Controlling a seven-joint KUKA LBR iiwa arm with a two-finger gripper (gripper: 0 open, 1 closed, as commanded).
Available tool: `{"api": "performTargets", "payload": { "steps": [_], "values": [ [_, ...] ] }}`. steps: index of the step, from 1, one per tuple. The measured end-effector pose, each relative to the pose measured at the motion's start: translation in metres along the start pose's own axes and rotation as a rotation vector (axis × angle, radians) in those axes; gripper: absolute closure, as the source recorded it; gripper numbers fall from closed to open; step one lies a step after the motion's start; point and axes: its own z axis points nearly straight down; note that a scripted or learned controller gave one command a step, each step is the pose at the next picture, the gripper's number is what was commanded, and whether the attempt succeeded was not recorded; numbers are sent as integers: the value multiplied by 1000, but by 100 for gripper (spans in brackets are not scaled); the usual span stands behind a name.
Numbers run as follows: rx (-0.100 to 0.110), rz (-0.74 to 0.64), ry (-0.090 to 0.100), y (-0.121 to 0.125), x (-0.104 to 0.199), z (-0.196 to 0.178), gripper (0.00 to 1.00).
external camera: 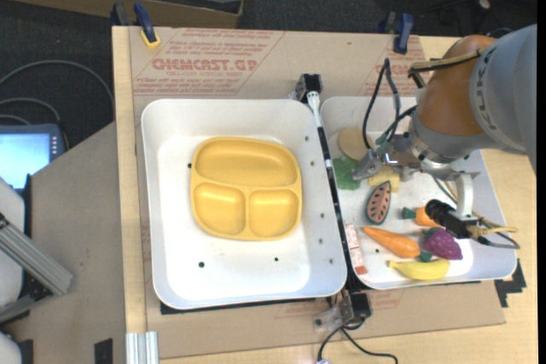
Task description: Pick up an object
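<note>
- Camera view looks down on my grey arm with its orange band (448,94) reaching in over the right-hand shallow white bin (499,267).
- My claw (384,162) hangs low at the bin's left side, just above the green toy piece (344,173) and the watermelon-slice toy (379,202); I cannot tell its state from this angle.
- Nearby lie an orange plastic carrot (392,241), a purple grape cluster (444,244), a yellow banana (420,269) and a tan round disc (351,142).
- The left bin (162,209) carries a yellow three-compartment plastic tray (246,187).
- Risk, as I judge it: the toys lie crowded, so I could pinch two pieces, nudge one aside, or hit the bin wall beside the green piece.
- The flat melon slice may slip away.
</note>
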Motion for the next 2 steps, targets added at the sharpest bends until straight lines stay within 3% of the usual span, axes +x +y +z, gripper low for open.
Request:
{"api": "performTargets", "payload": {
  "steps": [1,2],
  "values": [
    [-9,6,-3,0,-3,-16,100],
    [-2,5,-2,-1,-2,-13,0]
  ]
}}
